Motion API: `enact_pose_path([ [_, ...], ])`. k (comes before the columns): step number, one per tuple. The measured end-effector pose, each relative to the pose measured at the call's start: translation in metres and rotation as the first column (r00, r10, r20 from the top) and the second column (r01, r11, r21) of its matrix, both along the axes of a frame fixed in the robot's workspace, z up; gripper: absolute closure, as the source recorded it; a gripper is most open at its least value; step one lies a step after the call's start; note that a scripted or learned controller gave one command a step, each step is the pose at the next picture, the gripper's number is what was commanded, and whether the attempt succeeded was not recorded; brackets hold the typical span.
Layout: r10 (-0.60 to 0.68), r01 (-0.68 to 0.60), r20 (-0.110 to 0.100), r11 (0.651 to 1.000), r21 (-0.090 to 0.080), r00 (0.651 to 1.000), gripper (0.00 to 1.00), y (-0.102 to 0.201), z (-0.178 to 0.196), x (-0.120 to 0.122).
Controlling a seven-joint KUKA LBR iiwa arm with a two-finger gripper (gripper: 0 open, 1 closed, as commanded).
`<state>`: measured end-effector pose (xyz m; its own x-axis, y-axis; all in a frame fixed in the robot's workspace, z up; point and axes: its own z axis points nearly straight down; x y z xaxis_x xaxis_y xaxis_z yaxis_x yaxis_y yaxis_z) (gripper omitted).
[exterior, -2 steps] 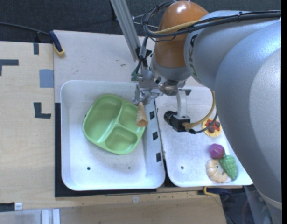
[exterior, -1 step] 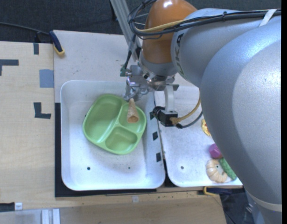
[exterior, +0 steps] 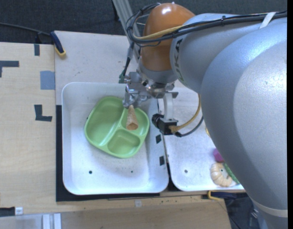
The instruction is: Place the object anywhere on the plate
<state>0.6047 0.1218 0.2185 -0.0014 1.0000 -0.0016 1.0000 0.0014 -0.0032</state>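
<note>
From the fixed camera above the desk (exterior: 22, 128), the grey arm (exterior: 241, 75) reaches in from the right, its orange band (exterior: 160, 32) sitting over the back edge of the left bin (exterior: 72, 142). Cables loop around the band and run back along the arm.

The hand (exterior: 131, 100) hangs over the far right part of the green plate (exterior: 116, 126), which lies inside the left bin, tilted a little toward the bin's right wall. The plate is divided into compartments: one large one on the left and smaller ones along the right and lower side.

A small tan, cone-like object (exterior: 132, 119) stands just under the hand, its upper end up at the fingertips and its lower end touching the ridge between the plate's compartments, near the right rim. The fingers appear to be drawn in close around the top of the object, but the metal parts blur together there, so I cannot tell for sure whether they grip it or merely sit beside it.

In the right bin (exterior: 194, 175), partly covered by the arm, a pale ring-shaped toy (exterior: 221, 174) lies near the front edge, with a pink item (exterior: 217, 154) just behind it. A yellow and blue clamp (exterior: 58, 45) rests at the back left corner of the desk.
</note>
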Motion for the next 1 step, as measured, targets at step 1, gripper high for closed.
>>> enact_pose_path([
  [1,0.0,0.0,0.001,1.0,0.0,1.0,0.0,0.0001,0.0006,0.0003],
])
